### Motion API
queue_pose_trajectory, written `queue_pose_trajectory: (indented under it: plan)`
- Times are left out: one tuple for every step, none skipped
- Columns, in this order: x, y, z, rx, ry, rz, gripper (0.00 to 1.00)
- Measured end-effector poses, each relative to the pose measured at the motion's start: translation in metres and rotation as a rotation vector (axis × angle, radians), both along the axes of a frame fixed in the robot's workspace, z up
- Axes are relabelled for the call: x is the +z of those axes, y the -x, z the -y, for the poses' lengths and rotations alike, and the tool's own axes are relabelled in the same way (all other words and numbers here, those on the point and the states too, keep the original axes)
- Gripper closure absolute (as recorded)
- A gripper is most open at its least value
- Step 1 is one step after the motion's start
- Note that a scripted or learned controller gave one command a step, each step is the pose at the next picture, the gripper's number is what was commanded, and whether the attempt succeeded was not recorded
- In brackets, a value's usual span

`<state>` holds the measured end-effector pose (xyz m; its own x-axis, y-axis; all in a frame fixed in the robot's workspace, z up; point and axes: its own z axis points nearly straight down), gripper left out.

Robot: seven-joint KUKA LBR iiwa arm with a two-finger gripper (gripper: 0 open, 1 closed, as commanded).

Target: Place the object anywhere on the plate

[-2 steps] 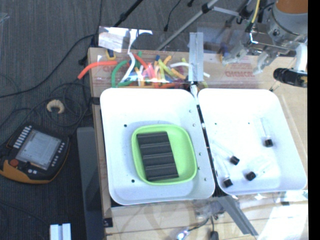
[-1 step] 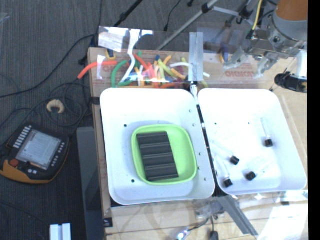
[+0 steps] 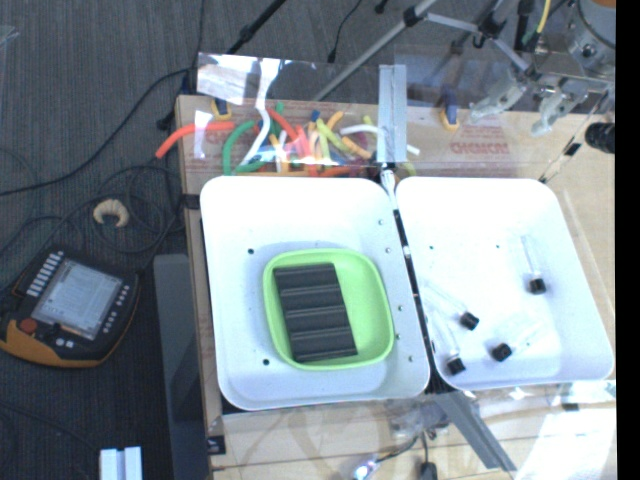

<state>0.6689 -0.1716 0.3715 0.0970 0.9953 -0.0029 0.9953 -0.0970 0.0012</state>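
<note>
**Missed pinch or runaway tube the main risks**

Judged to be the task's things: four small clear plastic tubes with black caps [image 3: 499, 351], lying flat on the floor of the shallow white bin nearer the arm [image 3: 560, 218]. Three grouped toward its near corner by the divide, one apart toward the far side. None on the plate yet.

Transparent against a white floor, so hard to locate; easy to close beside one rather than around it. Round and smooth as well, so likely to roll away under a nudge, squirt out of a pinch, or drop on the way across the divide. Little room for a descent at the one close to the bin wall.

Across the divide, in the second shallow white bin [image 3: 230, 218]: a green rounded-square plastic plate [image 3: 375, 313], most of its middle already taken by a dark grey ridged rectangular block [image 3: 315, 313]. Only a narrow green margin left free. Liable to roll off into the bin if let go on the ridges or on the sloping rim.

Farther out, the two-finger gripper [image 3: 522, 108], hanging high over the back of the bench [image 3: 590, 178], well apart from tubes and plate. Cannot tell how far open; nothing visibly carried.
</note>
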Motion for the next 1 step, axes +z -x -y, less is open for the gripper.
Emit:
queue_pose_trajectory:
  plan:
    - [0.0277,0.0000,0.0436,-0.068,-0.001,0.000,0.00]
